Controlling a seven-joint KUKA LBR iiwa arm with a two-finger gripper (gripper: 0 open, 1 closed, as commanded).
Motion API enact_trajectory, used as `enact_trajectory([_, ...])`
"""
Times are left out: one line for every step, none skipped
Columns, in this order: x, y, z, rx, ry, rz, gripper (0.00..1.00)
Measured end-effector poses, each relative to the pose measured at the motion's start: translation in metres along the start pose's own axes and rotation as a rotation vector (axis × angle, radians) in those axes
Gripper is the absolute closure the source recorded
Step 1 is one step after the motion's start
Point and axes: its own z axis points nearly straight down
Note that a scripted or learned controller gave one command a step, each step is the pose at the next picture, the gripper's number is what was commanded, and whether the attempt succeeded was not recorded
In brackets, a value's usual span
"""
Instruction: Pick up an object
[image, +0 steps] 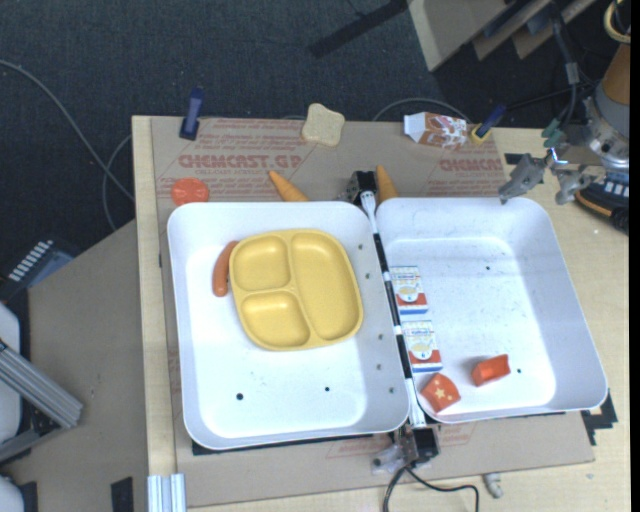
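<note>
My gripper (543, 187) hovers over the bench beyond the far right corner of the right bin (560, 300), open with nothing between its fingers. In that bin two small white cartons (407, 287) (421, 343) lie along the left wall. A red strawberry-like piece (439, 392) and a red-orange chunk (490, 370) sit near its front edge. The left bin (200, 380) holds a yellow divided plate (297, 289) with an orange sausage (221, 268) lying against the plate's left side.
Behind the bins on the brown board lie a bread slice (323, 123), two carrots (287, 186) (385, 182), an orange disc (189, 190), a blue piece (191, 113) and a small carton (437, 128). Cables run behind the board.
</note>
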Motion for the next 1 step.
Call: enact_trajectory([-0.0072, -0.0549, 0.0837, 0.004, 0.001, 0.001, 0.00])
